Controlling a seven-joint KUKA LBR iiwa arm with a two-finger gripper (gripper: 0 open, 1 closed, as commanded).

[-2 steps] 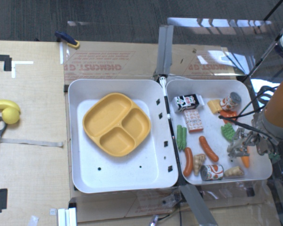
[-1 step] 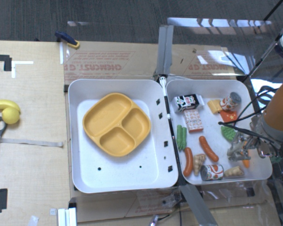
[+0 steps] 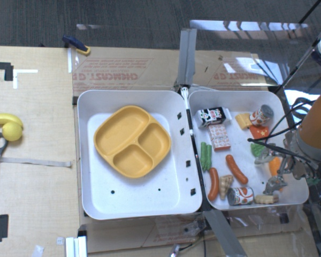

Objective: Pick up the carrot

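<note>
Gripper [image 3: 276,182] low inside right bin [image 3: 297,199]; finger state indeterminable. Carrot [image 3: 274,165] directly beneath wrist, partly obscured, near bin's right wall.

1. The arm [image 3: 314,127] showed a broad orange band above the wrist; a pale grey casing edged it.
2. Thin black cables [image 3: 278,123] ran across it toward the wrist.
3. The gripper [image 3: 281,178] was grey, bare metal; its fingers looked slim and dull.
</note>
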